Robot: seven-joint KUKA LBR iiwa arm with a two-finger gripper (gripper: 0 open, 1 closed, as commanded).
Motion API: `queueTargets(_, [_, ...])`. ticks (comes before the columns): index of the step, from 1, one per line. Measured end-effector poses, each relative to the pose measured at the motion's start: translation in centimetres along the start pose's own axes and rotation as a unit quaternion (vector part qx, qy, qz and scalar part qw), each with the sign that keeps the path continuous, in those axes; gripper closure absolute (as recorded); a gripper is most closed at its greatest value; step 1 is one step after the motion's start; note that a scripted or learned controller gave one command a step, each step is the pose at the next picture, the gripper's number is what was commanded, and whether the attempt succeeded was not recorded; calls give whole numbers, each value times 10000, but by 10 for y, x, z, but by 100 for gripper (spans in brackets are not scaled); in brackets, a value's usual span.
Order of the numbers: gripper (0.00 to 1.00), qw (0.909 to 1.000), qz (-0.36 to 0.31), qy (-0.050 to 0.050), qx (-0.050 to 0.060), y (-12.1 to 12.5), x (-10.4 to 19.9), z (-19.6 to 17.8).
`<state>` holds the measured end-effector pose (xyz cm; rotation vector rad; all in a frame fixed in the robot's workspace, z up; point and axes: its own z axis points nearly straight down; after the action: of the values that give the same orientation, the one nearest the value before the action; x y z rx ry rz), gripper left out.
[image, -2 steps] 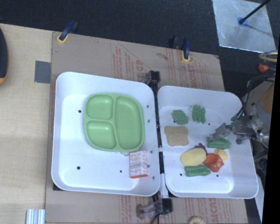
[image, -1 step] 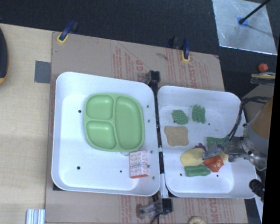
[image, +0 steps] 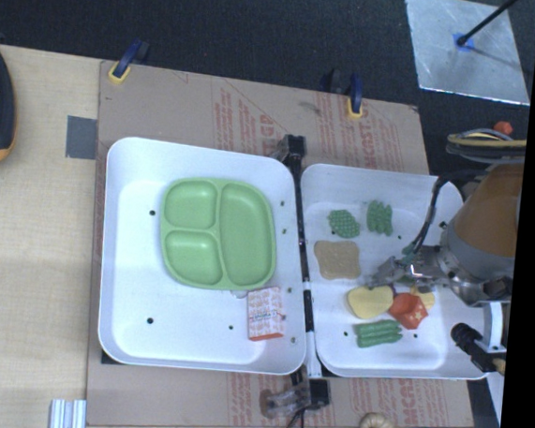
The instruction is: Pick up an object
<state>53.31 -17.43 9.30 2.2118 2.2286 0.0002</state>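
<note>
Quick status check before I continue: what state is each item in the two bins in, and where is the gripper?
Green divided plate: flat in left bin, compartments bare.
Red-printed packet: flat, just below the plate.
Two green toy pieces: resting at right bin's top.
Tan slab: flat, untouched.
Yellow piece: lying beside the red piece.
Green pod: lying near the front wall.
Gripper: low over yellow and red pieces; grasp unclear.

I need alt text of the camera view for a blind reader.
The end effector hangs low in the right bin, over small toy foods: yellow piece, red piece, green pieces. The left bin holds a green divided plate.
</note>
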Motion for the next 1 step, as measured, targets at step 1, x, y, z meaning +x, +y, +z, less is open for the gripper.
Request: queueTargets(1, [0,10000,-5,-16,-76,75,13,-130])
